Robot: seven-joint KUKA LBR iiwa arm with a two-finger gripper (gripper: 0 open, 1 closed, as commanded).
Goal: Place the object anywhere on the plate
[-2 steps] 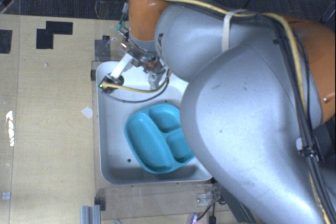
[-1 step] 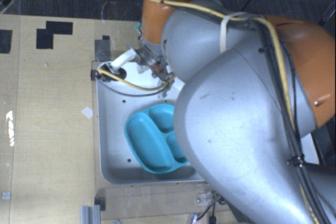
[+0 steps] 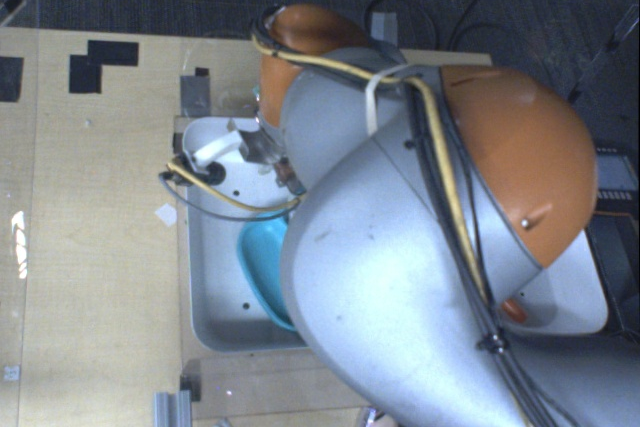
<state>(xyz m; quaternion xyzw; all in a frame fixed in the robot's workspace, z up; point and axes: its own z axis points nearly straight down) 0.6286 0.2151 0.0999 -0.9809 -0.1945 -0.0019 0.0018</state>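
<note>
A light blue plate (image 3: 262,267) lies in the left white bin (image 3: 215,315); only its left edge shows, the rest is under my arm. My gripper (image 3: 268,155) hangs over the far part of that bin, behind the plate, largely covered by the wrist. I see nothing held in it. A small orange object (image 3: 512,311) peeks out from under the arm in the right bin (image 3: 575,307).
The grey and orange arm (image 3: 420,245) covers most of both bins. Pale bench surface (image 3: 90,245) stretches to the left, with black marks (image 3: 100,63) near its far edge and metal brackets (image 3: 195,91) at the bin corners.
</note>
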